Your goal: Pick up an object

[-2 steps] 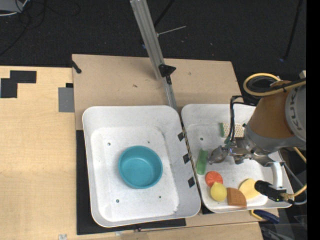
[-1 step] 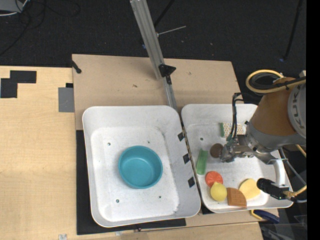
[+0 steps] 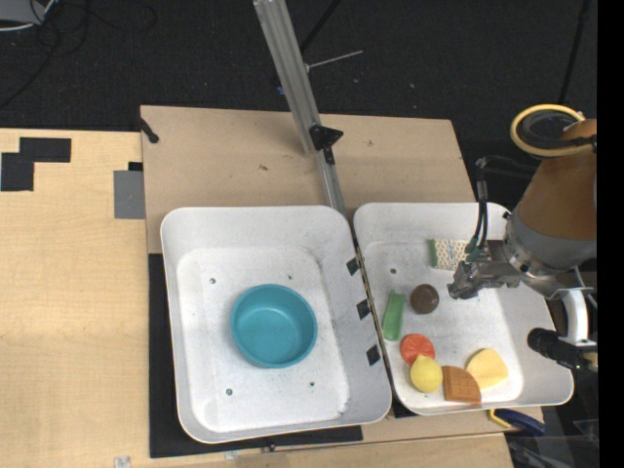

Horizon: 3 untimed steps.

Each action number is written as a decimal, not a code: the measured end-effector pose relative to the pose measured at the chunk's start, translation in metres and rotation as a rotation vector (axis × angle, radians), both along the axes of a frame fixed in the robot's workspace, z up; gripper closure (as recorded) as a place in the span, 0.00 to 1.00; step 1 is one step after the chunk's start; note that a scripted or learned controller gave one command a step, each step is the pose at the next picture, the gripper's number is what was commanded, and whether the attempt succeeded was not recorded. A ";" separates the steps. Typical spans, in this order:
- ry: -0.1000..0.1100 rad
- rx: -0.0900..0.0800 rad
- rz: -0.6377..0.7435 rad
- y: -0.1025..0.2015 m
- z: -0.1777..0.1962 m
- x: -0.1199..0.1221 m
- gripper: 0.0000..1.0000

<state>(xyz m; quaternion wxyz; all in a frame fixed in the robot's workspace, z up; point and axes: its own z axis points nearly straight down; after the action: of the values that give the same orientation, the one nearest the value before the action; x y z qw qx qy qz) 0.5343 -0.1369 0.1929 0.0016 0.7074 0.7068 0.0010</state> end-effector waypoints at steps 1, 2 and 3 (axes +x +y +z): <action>0.002 0.000 0.000 0.000 0.024 0.000 1.00; 0.004 0.002 0.005 0.061 0.023 0.003 1.00; 0.004 0.002 0.004 0.108 0.031 0.001 1.00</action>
<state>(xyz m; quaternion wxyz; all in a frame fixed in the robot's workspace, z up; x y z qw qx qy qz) 0.5357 -0.0288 0.2242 -0.0005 0.7059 0.7083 0.0000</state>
